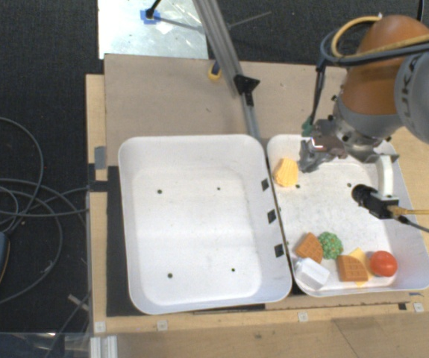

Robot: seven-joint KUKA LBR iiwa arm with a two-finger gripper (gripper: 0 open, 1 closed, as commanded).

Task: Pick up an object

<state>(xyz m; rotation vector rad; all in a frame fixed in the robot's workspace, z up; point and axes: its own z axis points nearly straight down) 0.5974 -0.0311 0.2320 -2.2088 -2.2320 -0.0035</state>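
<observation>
the yellow chunk (pixel 286 173) sat in the upper left corner of the right bin (pixel 415 274), close to the wall between the two bins, a lumpy yellow piece lying on the white floor. the gripper (pixel 312 154) was right there, just up and right of it, at the near top edge of that bin. looked very near the chunk, maybe touching its upper right side, but honestly couldn't tell if it was in contact. couldn't tell how the tool was set either, the dark metal bits blurred together from this angle. nothing was visibly pinched in it.

the arm (pixel 393 66) came in from the upper right of the frame, big orange dome and grey body, with a yellow cable looping over the top.

rest of the stuff was bunched along the bottom of the right bin: an orange wedge (pixel 309 247), a green bumpy thing (pixel 330 243) touching it on the right, a white block (pixel 312 274) just below those, then a waffle-looking orange piece (pixel 353 267) and a red ball (pixel 383 262) toward the lower right corner.

the left bin (pixel 136 200) sat right beside it in the middle of the frame. black cables (pixel 20 192) ran over the dark floor on the left, and a slanted grey pole (pixel 221 36) came down from the top.
</observation>
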